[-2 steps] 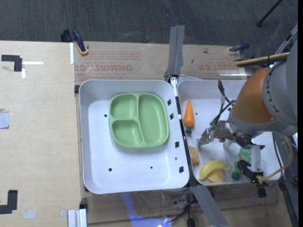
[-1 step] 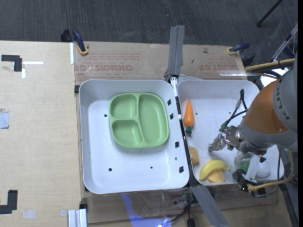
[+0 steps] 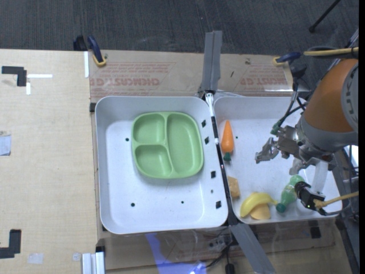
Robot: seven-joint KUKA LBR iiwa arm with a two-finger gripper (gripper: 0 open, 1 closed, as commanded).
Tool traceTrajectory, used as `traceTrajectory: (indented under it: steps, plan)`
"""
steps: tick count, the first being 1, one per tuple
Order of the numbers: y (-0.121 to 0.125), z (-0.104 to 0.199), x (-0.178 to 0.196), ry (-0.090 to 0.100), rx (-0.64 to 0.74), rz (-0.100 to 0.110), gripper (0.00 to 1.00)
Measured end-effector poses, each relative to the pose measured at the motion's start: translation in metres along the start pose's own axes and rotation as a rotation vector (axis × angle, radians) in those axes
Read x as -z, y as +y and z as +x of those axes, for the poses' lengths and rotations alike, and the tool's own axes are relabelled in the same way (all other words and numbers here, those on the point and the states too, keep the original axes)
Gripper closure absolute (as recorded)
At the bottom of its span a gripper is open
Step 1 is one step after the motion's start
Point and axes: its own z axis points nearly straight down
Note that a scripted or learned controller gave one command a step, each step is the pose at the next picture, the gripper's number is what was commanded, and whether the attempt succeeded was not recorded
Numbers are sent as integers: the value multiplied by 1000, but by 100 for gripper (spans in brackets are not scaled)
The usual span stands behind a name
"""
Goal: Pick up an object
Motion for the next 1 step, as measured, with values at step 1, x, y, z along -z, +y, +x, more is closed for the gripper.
traceTrajectory:
  steps: [1]
  plan:
    - [34,54,0,-2,-76,2,0]
